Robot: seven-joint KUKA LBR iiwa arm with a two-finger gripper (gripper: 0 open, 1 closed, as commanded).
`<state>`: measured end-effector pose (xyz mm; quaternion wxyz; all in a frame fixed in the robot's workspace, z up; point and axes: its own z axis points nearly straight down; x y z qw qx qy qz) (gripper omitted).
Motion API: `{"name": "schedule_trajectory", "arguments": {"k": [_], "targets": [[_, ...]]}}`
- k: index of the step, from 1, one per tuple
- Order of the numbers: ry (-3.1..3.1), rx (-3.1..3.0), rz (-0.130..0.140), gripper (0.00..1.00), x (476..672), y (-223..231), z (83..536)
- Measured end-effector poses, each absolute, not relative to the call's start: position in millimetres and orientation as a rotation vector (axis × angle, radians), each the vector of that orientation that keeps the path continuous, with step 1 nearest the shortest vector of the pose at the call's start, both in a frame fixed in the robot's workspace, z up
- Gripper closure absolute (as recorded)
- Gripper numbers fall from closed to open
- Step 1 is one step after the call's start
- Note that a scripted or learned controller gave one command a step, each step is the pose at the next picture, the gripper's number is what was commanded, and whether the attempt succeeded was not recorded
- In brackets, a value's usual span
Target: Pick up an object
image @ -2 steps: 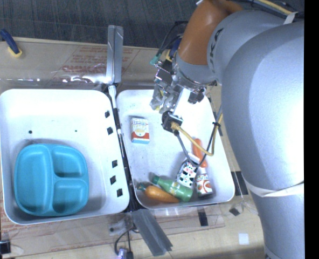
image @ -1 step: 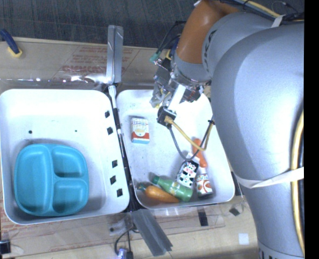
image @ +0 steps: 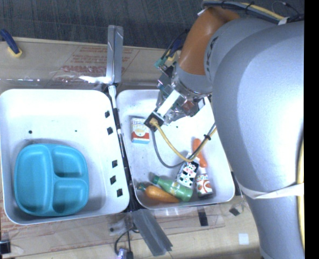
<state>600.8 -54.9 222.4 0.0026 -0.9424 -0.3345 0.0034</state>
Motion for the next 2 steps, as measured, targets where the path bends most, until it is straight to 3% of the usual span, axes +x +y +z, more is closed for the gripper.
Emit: {"name": "schedule_trajectory", "arguments": {"k": [1, 2], "targets": [[-0.904, -3.006, 0.006, 1.0, 642.3, -45, 229], [-0.785, -3.036, 0.011, 1.0, 639.7, -41, 217]]}}
